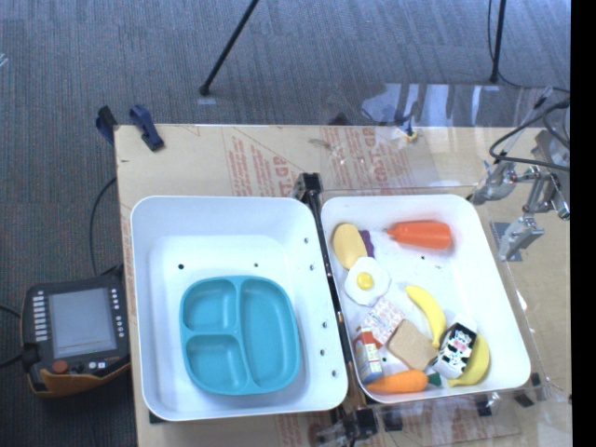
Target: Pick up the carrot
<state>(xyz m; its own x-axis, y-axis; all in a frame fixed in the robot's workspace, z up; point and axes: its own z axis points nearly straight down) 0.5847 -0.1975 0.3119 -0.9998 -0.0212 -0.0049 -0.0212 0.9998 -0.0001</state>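
The carrot (pixel 400 381) is a small orange toy with a green stub at its right end. It lies flat along the front wall of the right bin (pixel 503 277), between a small bottle (pixel 366 355) and a yellow banana (pixel 475 366). A tan bread slice (pixel 411 345) lies just behind it. Nothing is touching or covering it.
The right bin also holds an orange-red tapered toy (pixel 421 234), a yellow oval piece (pixel 349 244), a fried egg (pixel 367 281), a second banana (pixel 426 311) and a cow-print carton (pixel 454 348). The left bin (pixel 158 222) holds a blue divided tray (pixel 240 333). Metal fittings and cables (pixel 521 208) stand by the bench's right edge.
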